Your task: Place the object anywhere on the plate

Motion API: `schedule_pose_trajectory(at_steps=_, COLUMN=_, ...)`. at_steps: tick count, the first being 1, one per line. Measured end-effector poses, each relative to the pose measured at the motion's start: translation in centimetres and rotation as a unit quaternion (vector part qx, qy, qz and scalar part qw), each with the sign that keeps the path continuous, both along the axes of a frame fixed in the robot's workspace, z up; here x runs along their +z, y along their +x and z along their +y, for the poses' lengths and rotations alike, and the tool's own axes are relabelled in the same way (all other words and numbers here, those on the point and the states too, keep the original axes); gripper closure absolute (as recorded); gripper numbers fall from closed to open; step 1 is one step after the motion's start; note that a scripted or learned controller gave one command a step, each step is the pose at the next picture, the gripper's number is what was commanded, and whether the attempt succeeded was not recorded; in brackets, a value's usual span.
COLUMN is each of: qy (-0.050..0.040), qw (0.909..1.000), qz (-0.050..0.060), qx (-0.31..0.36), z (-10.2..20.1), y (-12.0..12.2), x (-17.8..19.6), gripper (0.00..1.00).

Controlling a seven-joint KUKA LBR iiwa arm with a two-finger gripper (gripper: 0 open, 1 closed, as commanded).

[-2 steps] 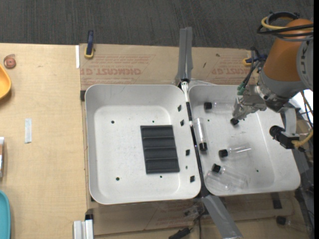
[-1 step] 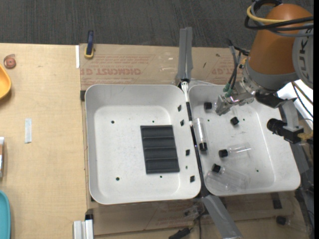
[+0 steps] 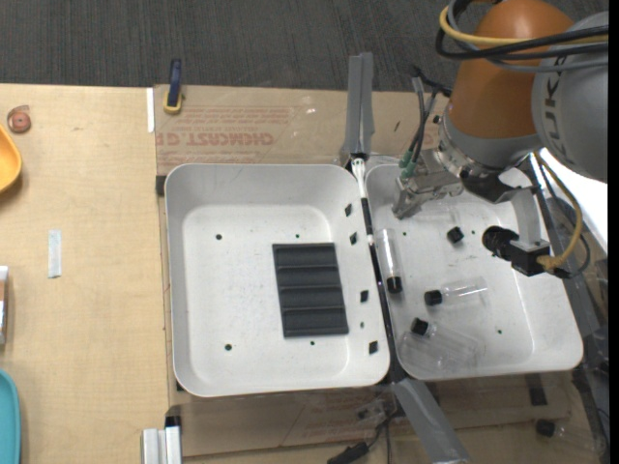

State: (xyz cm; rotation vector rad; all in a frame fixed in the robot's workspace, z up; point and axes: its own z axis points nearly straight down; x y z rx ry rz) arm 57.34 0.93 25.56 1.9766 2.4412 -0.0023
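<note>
A black ridged plate (image 3: pixel 310 290) lies flat in the middle of the left bin (image 3: pixel 193 259). Several clear plastic vials with black caps lie in the right bin (image 3: pixel 551 341): one along its left wall (image 3: pixel 387 257), one near the middle (image 3: pixel 462 292), one towards the front (image 3: pixel 447 340). A small black piece (image 3: pixel 455 234) sits farther back. My gripper (image 3: pixel 418 193) hangs over the far left part of the right bin, beyond the vials, and nothing shows in it.
A raised divider (image 3: pixel 368 249) separates the two bins. Cables and a black fitting (image 3: pixel 511 247) on the arm hang over the right bin's right side. Cardboard (image 3: pixel 242 129) lies behind the left bin.
</note>
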Motion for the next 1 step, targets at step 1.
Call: schedule_pose_trajectory(at_steps=1, qy=0.0001, qw=0.9944, qz=0.000, qx=0.105, z=7.02, y=-1.20, x=0.98, gripper=1.00)
